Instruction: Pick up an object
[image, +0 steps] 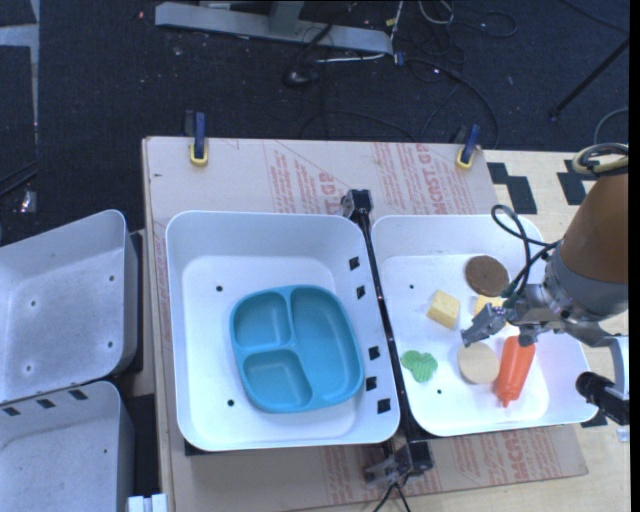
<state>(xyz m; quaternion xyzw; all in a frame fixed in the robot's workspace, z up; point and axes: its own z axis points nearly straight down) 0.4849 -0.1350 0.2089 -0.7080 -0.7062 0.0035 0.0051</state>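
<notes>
While hanging over the right-hand shallow white plastic bin (440, 420), reaches in from the right as a grey arm with an orange band (605, 235), ending in a dark two-finger metal gripper (490, 327). Cannot tell whether the jaws stand apart or together; nothing visibly clamped between them.

Holds several small toy-food pieces, that right bin, all smooth and matt. Nearest the gripper: a pale cream round disc like a biscuit (479, 365), lying flat just below it, and a glossy orange carrot-shaped piece (514, 369), long and tapered, lying just beside the disc on its right. Above them, a flat brown round disc (486, 272), near the bin's far part. Left of the gripper, a pale yellow wedge like a block of cheese (444, 309); a second yellowish piece (487, 303) partly hidden behind the gripper, shape unclear. Lower left, a bumpy green lump like broccoli (420, 365), close to the bin's left wall.

Contains, in the left-hand shallow white plastic bin (200, 250), one smooth turquoise plastic tray with three compartments (295, 348), rounded corners, set at a slight tilt. Sit side by side on a pale board printed in red (300, 165), both bins.
</notes>
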